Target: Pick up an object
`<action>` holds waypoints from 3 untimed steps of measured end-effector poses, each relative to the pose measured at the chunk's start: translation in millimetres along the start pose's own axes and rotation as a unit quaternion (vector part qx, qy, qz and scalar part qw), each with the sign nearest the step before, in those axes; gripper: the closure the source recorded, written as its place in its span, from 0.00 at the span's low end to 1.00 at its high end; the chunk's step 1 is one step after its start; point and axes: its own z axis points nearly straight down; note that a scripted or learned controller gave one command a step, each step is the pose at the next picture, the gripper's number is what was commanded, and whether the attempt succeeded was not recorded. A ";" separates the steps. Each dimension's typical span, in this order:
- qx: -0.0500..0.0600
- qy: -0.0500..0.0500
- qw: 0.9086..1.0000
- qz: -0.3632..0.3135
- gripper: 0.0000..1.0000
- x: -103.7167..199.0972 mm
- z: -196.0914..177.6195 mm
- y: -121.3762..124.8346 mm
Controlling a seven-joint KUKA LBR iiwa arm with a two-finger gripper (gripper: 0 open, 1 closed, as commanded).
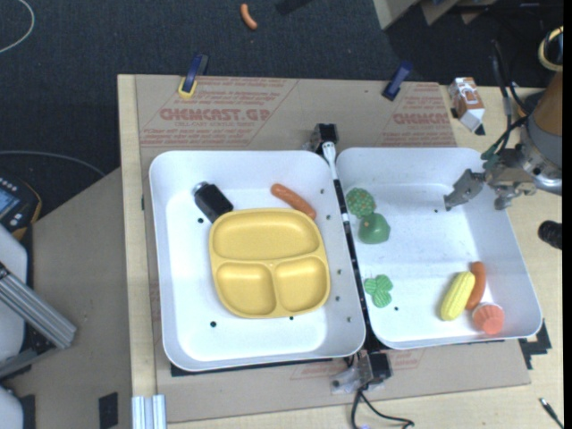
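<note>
A grey robot arm reaches in from the right edge of the frame, its gripper (480,189) poised over the upper right corner of the right bin (420,164), with nothing seen between its fingers. The two dark fingers appear spread apart, one toward the bin's interior and one nearer the rim, though at this slant and size the width of the gap is hard to judge. The pick looks not yet made: every candidate object lies on a bin floor. In the right bin, a green pepper (374,230) and a leafy green piece (359,202) sit close together by the left wall, a smaller green sprig (379,290) lies lower along that wall, and a yellow corn cob (457,294) rests at lower right, touching a slim orange carrot (478,282) and just beside a round orange item (488,317). The left bin (170,239) holds a yellow divided plate (268,262) at centre, a black block (212,201) against the plate's upper left edge and an orange sausage (293,200) at its upper right. The gripper is well apart from all of these; the nearest pieces are the corn and carrot below it. What remains, by this evidence, is the whole job: travel to an object, descend, close and lift.
</note>
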 end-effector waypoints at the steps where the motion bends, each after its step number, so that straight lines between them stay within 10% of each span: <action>1: -0.007 -0.002 1.000 -0.002 0.00 0.3 -8.0 3.3; 3: -0.003 0.000 1.000 -0.002 0.00 4.6 98.2 4.0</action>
